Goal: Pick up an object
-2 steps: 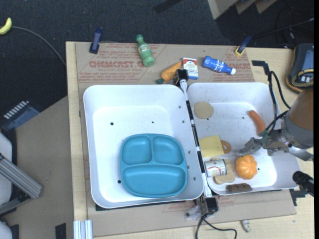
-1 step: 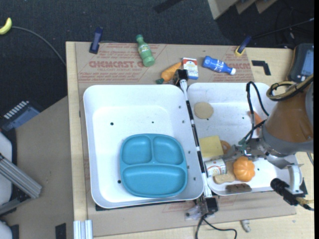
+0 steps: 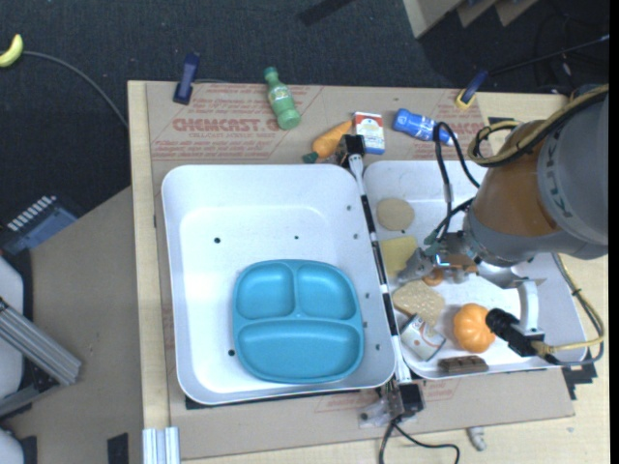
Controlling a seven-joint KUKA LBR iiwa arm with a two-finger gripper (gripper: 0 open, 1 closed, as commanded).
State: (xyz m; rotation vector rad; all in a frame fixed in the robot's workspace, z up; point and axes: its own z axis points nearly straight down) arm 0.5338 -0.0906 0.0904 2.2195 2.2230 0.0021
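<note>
While my feed pans across from the left, I see the left bin (image 3: 193,211), smooth glossy white plastic with rounded corners, and in it lies a matte blue divided plate (image 3: 297,319) with three compartments. Behind the bins, on the brown board, there's a green bottle (image 3: 281,99) lying tilted, then an orange carrot-shaped toy (image 3: 332,140) beside a small red-and-white carton (image 3: 368,131), and a blue can (image 3: 415,124) on its side. Now the right bin (image 3: 571,329): a flat tan round disc (image 3: 395,213) near the back, a pale yellow wedge (image 3: 397,253) below it, a speckled biscuit-like piece (image 3: 419,300), a small white cup (image 3: 423,335), a round orange fruit (image 3: 472,326) and a dark brown bar (image 3: 462,363) at the front rim. The gripper (image 3: 437,259) is down in this bin, just above the biscuit piece; whether its fingers are open or closed, I can't tell from here.
</note>
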